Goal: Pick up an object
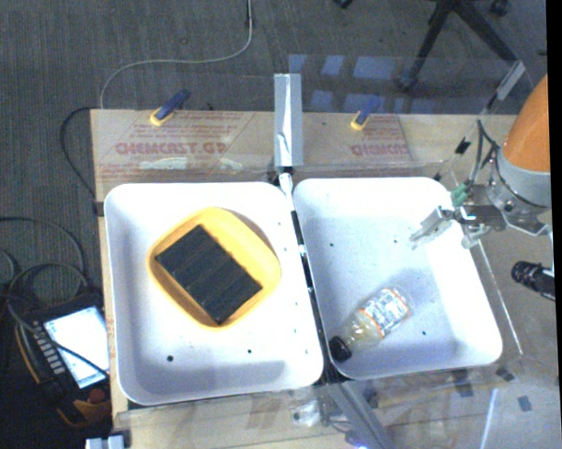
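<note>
A clear plastic bottle (376, 315) with a black cap lies on its side near the front of the right bin (354, 216), cap pointing to the front left. A yellow dish (254, 243) with a black ridged block (210, 273) in it sits in the left bin (138, 353). My gripper (443, 234) hovers over the right bin's far right part, above and to the right of the bottle and apart from it. Its two fingers are spread open with nothing between them.
The orange band of the arm (535, 127) comes in at the right edge. A metal divider post (283, 127) stands behind the seam between the bins. Two small yellow-and-blue clamps (168, 107) sit on the cardboard behind the bins.
</note>
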Controlling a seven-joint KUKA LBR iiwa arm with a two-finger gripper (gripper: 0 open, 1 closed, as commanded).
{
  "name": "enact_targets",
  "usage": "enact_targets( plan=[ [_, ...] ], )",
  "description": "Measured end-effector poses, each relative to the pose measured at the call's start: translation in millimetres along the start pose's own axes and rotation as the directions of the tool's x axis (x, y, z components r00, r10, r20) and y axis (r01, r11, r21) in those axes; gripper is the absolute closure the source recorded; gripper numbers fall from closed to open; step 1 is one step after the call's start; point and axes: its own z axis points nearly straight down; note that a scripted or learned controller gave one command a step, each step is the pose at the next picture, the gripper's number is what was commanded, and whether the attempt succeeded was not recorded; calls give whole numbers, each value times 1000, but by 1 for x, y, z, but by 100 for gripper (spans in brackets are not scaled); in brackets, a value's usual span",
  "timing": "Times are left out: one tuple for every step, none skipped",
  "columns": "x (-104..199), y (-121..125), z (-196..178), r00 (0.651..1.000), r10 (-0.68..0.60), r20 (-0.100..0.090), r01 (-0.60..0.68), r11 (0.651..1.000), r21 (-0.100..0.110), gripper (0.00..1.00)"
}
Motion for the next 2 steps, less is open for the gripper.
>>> enact_targets(
  plan=[
    [14,-53,152,992,-129,5,129,992,-15,0],
    [23,1,101,997,76,0,-76,997,0,0]
  ],
)
